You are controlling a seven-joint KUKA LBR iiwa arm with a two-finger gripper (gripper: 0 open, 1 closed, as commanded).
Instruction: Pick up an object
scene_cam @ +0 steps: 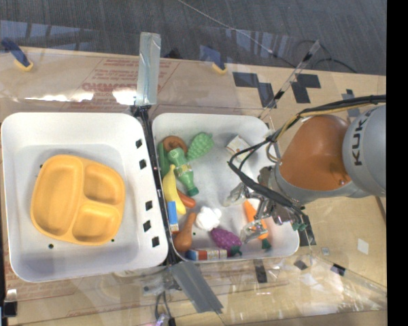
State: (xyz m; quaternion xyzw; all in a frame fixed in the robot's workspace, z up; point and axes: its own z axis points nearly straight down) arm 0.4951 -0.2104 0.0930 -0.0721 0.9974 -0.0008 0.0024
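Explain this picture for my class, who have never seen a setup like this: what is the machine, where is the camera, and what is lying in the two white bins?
The camera is fixed above a bench and looks down at a slant. The grey machine with an orange band is a robot arm, reaching in from the picture's right. At its end is a two-finger gripper, hanging low over the right bin. The picture does not show clearly whether it holds anything. The left bin holds a yellow divided tray. The right bin holds small toy foods: a yellow banana, a green bottle, a green bumpy piece, purple grapes, a white lump and an orange carrot close to the gripper.
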